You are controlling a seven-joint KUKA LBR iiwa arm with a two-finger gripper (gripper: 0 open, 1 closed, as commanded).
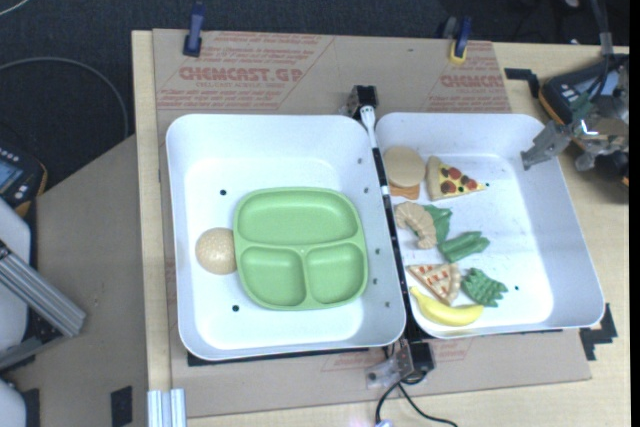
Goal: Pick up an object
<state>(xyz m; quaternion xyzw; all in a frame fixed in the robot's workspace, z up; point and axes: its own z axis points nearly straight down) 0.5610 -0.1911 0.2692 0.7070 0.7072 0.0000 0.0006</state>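
Two bins (190, 215), one tray (300, 247), eight toy foods (448, 180).

pincer (545, 147): grey metal fingers, thin and pointed, on a dark wrist block with bare metal brackets. Black and blue cables loop around it. A black housing with an orange edge shows just above and behind. Fine detail is too blurred to read

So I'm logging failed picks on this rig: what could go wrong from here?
1. The toy food lies bunched against the right bin's left wall, so the gripper may knock neighbours or clip the wall.
2. The banana lies against a pizza slice; closing there may catch both or neither.
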